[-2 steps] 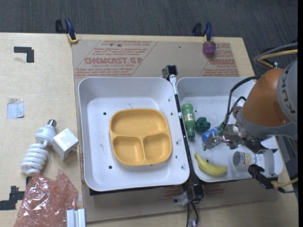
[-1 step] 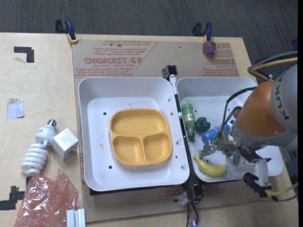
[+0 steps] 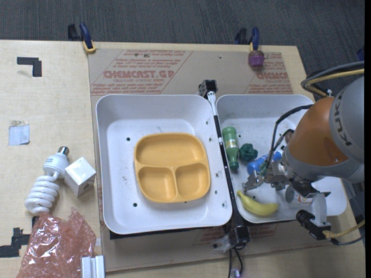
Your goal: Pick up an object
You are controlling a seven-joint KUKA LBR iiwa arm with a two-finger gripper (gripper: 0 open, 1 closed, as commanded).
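Jaws (image 3: 253, 181) just above banana (image 3: 258, 205), apart

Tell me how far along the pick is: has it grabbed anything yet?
Done: the gripper is down in the right bin, just above the banana and beside the blue object. In hand: nothing visibly between its fingers. Left: a grasp and lift; the banana, green bottle and dark green object all lie on the bin floor.
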